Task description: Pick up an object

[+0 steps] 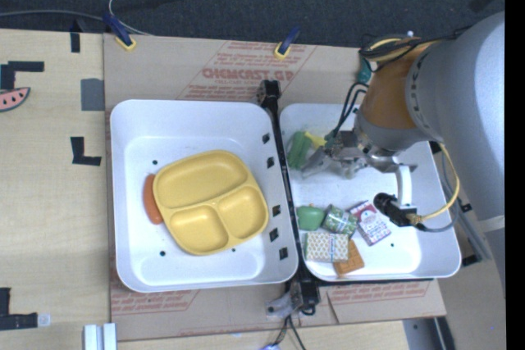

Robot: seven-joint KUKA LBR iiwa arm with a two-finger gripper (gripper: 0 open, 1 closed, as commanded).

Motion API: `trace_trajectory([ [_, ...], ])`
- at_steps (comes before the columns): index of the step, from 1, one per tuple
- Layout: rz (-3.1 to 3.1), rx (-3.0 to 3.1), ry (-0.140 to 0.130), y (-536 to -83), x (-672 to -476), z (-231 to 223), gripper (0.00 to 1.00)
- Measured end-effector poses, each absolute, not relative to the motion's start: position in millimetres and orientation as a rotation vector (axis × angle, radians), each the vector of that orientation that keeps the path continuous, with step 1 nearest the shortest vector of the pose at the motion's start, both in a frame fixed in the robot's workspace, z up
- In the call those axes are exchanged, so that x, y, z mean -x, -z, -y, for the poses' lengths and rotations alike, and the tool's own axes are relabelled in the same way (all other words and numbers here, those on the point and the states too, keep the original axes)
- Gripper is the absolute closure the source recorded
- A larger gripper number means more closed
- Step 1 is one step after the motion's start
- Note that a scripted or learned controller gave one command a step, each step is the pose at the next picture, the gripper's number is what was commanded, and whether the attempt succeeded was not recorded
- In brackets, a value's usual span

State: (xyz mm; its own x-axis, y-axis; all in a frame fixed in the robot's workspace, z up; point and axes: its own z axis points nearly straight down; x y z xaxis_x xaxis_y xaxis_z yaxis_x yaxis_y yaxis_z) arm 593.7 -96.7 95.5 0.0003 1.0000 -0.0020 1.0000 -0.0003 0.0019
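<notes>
Green pepper-shaped plastic toy (299, 148) lies in the upper left part of the right-hand white bin (426, 258), close against the divider between the two bins, at about ten o'clock from that bin's middle. It is glossy, darker green on top with a paler yellowish patch toward its far end, and its long axis runs roughly from seven o'clock to one o'clock. The two-finger metal gripper (321, 158) sits just beside it at about four o'clock from the toy, its grey fingers pointing toward nine o'clock; whether they are spread or closed, or touching the toy, cannot be told. Behind the gripper the wrist block and its black cables lead toward three o'clock into the orange band (392, 98) and the broad grey arm (472, 106), which enters from the right, held low over the bin. Lower in the same bin lie a smaller round green toy (310, 217), a green patterned packet (337, 220), a red-and-white carton (373, 225), a pale checked packet (325, 245) and an orange cracker-like piece (350, 260). The left-hand white bin (131, 127) holds a yellow three-compartment plastic tray (210, 200) with an orange sausage-shaped toy (152, 199) touching its nine o'clock edge.
</notes>
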Motion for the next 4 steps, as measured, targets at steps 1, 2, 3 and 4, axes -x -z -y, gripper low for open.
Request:
trace_trajectory([
  [1,-2.219,-2.216,-0.003,-86.3,-580.8,94.4,0.00],
  [2,-2.218,-2.217,-0.001,-95.7,-580.6,95.0,1.00],
  [3,-2.218,-2.217,-0.001,-95.6,-580.5,95.0,0.00],
  [4,-2.219,-2.216,-0.003,-86.4,-572.5,94.7,0.00],
])
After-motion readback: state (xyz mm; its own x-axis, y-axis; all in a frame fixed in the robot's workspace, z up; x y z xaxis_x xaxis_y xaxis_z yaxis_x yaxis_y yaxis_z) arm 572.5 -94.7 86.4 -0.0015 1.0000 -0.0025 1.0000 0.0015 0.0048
